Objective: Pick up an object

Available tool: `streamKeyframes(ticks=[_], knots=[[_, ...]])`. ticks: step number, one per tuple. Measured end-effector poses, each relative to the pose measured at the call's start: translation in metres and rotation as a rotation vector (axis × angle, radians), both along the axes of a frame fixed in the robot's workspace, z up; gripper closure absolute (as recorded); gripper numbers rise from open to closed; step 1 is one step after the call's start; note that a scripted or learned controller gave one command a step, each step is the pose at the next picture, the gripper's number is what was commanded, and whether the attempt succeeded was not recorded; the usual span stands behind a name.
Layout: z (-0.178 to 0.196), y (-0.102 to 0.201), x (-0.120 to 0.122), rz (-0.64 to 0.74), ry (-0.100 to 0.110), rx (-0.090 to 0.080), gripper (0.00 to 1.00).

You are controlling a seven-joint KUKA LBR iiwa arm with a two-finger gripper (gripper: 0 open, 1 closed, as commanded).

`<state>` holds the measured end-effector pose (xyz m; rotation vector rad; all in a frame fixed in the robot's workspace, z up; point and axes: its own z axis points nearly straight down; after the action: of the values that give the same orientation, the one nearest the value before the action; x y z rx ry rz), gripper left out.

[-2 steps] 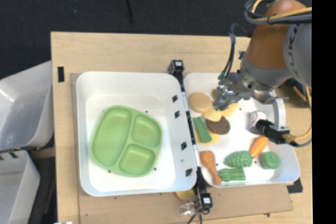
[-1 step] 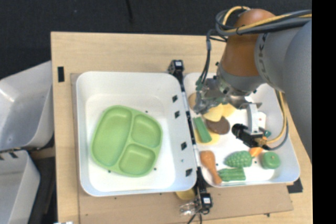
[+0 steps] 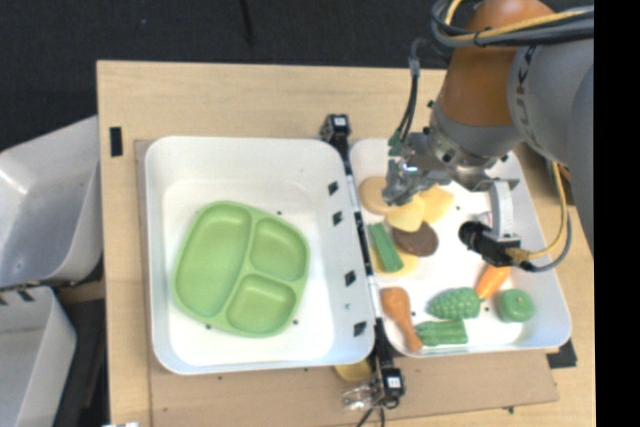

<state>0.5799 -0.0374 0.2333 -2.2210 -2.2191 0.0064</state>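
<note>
The pincer (image 3: pixel 404 177) was down low in the right bin (image 3: pixel 535 340), near that bin's far left corner, and I couldn't tell whether it was apart or together. Right beneath it sat a pale yellow piece (image 3: pixel 420 211) touching a brown piece (image 3: pixel 418 241). Beside them a green stick (image 3: pixel 384 249) lay along the bin's left wall. Toward the tabletop's near edge: an orange carrot (image 3: pixel 400 315), a bumpy green piece (image 3: pixel 452 303), a round green one (image 3: pixel 516 306). The left bin (image 3: pixel 165 335) carried a green divided plate (image 3: pixel 242 266).
</note>
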Motion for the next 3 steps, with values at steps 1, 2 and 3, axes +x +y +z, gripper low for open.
streamKeyframes(ticks=[1, 2, 3], knots=[[0.028, -0.007, -0.006, 0.004, -0.001, 0.000, 1.00], [-0.036, 0.027, 0.029, 0.006, -0.003, 0.000, 1.00], [0.020, 0.155, -0.016, 0.014, -0.008, 0.004, 1.00]])
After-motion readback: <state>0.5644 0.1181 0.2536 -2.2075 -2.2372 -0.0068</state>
